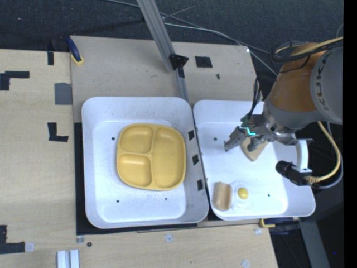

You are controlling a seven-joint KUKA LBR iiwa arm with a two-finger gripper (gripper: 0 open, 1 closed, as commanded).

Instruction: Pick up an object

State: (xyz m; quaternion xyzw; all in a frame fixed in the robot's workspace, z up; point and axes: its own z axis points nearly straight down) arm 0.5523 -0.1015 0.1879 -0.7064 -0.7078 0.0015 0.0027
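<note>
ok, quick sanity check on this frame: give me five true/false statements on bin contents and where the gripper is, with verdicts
1. The yellow divided plate lies in the left bin. True.
2. The gripper is over the left bin. False: it is over the right bin, near that bin's middle.
3. A fried-egg toy lies near the front of the right bin. True.
4. The tan bread-like piece is stacked on the yellow plate. False: it lies in the right bin, just left of the egg.
5. The plate has a single undivided well. False: it has three compartments.
</note>
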